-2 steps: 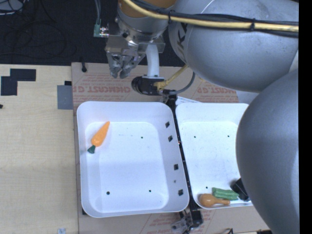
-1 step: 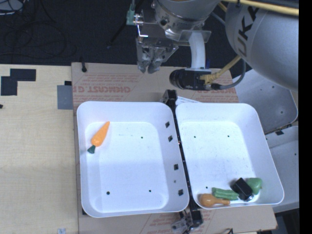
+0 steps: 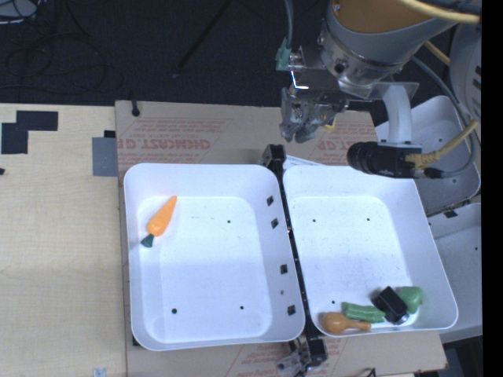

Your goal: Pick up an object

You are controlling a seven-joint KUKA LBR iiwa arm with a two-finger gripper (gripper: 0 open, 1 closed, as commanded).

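An orange toy carrot [image 3: 161, 217] with a dark green stem lies near the left wall of the left bin [image 3: 203, 336]. In the right bin [image 3: 369, 187], at the near right corner, a small black block [image 3: 390, 304] rests among green pieces [image 3: 409, 296] and an orange-tan piece [image 3: 343, 323]. My gripper [image 3: 301, 129] hangs high above the far edge of the bins, over the cardboard behind the divider, away from every object. Nothing is seen between its fingers.
A black clip strip [image 3: 281, 234] runs between the two bins. Brown cardboard [image 3: 196, 132] lies under and behind them. A pale wooden bench top [image 3: 55, 250] spreads to the left, with dark patches on it.
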